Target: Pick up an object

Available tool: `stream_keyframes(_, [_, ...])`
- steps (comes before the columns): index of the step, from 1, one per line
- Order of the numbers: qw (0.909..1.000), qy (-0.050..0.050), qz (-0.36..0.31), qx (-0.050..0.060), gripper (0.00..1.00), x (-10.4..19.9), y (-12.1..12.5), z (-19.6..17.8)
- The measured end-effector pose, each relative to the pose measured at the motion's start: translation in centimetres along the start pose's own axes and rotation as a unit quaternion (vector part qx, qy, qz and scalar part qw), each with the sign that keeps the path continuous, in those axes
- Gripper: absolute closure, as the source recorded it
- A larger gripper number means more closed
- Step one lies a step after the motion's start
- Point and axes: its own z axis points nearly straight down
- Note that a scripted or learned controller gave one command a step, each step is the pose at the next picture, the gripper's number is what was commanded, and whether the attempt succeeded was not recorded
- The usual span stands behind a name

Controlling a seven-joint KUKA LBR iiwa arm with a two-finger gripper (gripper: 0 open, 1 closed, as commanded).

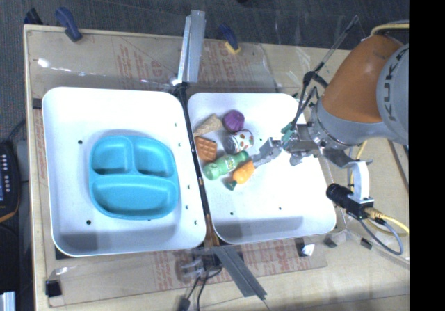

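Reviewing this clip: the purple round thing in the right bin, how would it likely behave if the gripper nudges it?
The purple ball looks round and smooth, so it would probably roll rather than slide. Crowded against the tan wedge and the white figure, it may only shift slightly. It looks small, likely light.

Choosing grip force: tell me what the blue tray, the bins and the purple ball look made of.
Blue tray: likely moulded plastic, judging by its even colour, soft sheen and rounded compartments. Bins: seemingly white plastic, smooth and faintly glossy. Purple ball: possibly plastic or rubber; too small to tell.
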Motion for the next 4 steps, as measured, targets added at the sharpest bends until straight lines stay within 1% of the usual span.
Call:
stream_keyframes(1, [0.9999,-0.003,0.000,-0.015,0.00,0.2,5.5,11.6])
stream_keyframes(2, [1.0000,0.000,0.000,-0.002,0.00,-0.1,8.6,13.8])
stream_keyframes(3, [1.0000,0.000,-0.002,-0.002,1.00,0.0,8.7,12.8])
stream_keyframes(4, [1.0000,0.000,-0.002,-0.002,0.00,0.0,8.7,12.8])
